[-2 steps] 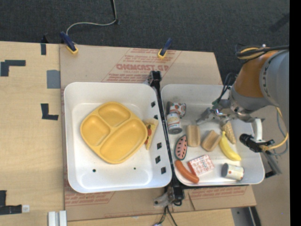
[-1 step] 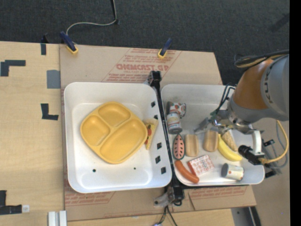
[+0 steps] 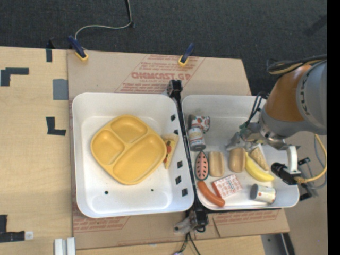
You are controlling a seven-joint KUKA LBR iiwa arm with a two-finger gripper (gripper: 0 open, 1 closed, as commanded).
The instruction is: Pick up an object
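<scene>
Banana lies in the right bin, near its right wall. Gripper sits just above the banana's upper end, beside a bread roll; whether its fingers are spread or closed cannot be told. Left of the banana: second roll, watermelon slice, can, sausage. Yellow divided plate fills the left bin.

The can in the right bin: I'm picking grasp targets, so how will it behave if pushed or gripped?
The can lies on its side, so a push across its length would probably roll it. It looks stiff and should hold its shape under a squeeze. Its round, likely smooth wall could slip from the end effector unless gripped squarely.
</scene>
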